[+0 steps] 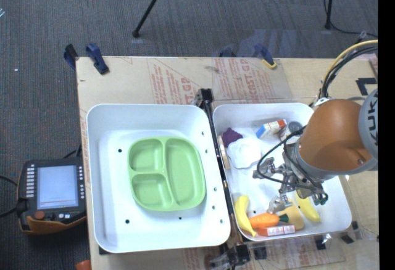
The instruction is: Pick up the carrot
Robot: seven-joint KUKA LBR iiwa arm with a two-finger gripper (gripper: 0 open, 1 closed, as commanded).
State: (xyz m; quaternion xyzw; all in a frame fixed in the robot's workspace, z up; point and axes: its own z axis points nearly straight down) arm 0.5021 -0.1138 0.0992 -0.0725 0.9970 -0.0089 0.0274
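Observation:
The carrot [264,220] is orange with a green stub at its right end. It lies flat near the front edge of the right bin [338,220], between a yellow banana [242,213] and a yellowish block. My gripper [285,198] hangs below the arm's orange band [333,139], just above and slightly right of the carrot. I see nothing lifted in it. Cables and the wrist hide much of the gripper.
The right bin also holds a second banana [309,209], a white lump [245,152], a purple piece [231,136], a small bottle [271,129] and a red-and-white box [277,232]. A green divided plate [166,173] lies in the left bin [102,139].

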